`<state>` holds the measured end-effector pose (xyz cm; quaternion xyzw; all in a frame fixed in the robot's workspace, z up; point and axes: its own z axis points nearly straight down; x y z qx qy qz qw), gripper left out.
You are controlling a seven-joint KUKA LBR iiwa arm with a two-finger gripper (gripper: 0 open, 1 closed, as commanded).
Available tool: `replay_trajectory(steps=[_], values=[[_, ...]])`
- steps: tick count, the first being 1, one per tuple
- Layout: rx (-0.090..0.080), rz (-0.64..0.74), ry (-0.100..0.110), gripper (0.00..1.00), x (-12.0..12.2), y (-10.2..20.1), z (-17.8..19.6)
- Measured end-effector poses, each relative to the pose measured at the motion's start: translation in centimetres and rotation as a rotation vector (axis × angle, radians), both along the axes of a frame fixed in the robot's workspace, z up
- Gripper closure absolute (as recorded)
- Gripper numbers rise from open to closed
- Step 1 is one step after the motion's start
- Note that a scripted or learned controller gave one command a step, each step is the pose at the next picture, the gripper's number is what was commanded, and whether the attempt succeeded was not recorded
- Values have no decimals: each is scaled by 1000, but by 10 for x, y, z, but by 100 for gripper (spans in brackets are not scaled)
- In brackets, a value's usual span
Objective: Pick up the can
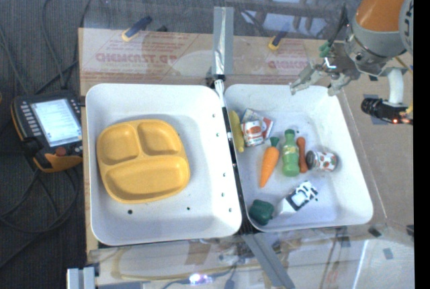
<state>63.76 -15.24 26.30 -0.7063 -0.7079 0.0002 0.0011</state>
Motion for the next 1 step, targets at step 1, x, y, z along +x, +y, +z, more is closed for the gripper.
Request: replay_trajectory(steps=[1], values=[[0, 66, 2, 0, -68, -17, -118]])
